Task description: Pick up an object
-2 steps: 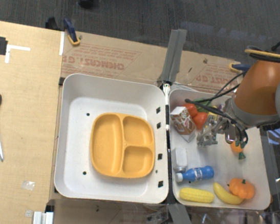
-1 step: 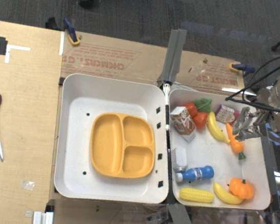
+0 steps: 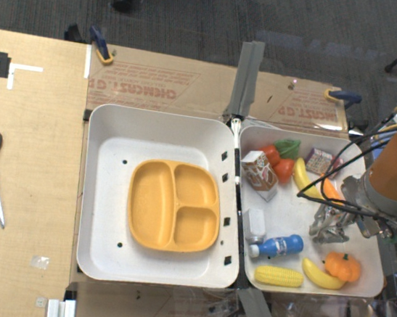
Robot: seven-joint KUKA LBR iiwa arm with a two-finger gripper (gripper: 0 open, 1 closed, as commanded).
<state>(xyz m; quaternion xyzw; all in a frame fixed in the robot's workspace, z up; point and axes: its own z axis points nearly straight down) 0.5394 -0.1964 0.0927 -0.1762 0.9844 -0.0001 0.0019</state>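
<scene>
Nothing is picked yet: the small pumpkin [image 3: 343, 267] sits just below my pincer [image 3: 329, 231], the banana [image 3: 321, 275] beside it, the blue bottle [image 3: 275, 246] off to my left, all resting on the right bin [image 3: 300, 218] floor. I cannot tell my pincer's state. The grasp and lift remain.

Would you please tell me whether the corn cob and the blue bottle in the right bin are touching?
Apart. The camera view shows a strip of white bin floor between the blue bottle and the corn cob lying below it.
</scene>
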